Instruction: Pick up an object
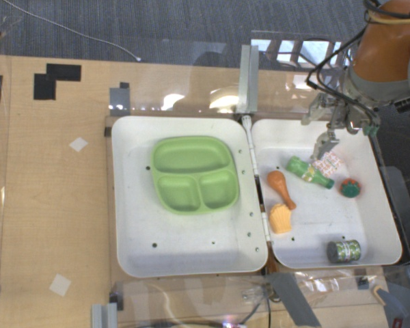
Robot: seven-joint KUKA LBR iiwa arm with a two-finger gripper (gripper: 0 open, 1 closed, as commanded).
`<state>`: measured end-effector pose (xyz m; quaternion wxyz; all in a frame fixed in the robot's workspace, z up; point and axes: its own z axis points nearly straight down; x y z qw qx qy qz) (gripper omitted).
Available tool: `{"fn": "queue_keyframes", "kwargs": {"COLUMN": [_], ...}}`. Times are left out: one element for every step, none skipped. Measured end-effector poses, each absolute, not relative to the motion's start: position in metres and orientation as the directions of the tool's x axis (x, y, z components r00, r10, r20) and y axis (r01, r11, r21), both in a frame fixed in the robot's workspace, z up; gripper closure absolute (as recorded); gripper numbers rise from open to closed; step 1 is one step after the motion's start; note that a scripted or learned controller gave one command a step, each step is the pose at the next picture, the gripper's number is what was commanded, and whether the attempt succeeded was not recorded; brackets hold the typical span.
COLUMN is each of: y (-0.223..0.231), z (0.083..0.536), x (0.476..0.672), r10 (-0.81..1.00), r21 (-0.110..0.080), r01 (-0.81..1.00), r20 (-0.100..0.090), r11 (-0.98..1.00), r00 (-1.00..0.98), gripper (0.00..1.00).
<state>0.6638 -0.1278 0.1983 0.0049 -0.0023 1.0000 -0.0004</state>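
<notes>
The arm (386, 43) is showing a rounded orange band over grey casing, black cables looping alongside, and seemingly a metallic end effector (326, 144).

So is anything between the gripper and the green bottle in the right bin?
Nothing visible. The gripper hangs just above the bottle, beside a small white-and-red packet. The drumstick and ball lie off to the sides.

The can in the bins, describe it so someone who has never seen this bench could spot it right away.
Look at the right bin of the two white ones, then at its near right corner. The can lies there on its side, well apart from the other items. It is the only metallic cylinder, dark green with silvery ends.
</notes>
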Motion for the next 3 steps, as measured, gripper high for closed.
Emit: {"fn": "queue_keyframes", "kwargs": {"y": [-0.120, -0.118, -0.004], "z": [0.090, 0.104, 0.190], "x": [0.634, 0.638, 0.635], "r10": [0.059, 0.052, 0.415], "r21": [-0.001, -0.001, 0.009], "r01": [0.059, 0.052, 0.415], "r20": [-0.016, -0.028, -0.012], "r11": [0.998, 0.999, 0.910], "r00": [-0.998, -0.998, -0.910], "gripper": [0.00, 1.00, 1.00]}}
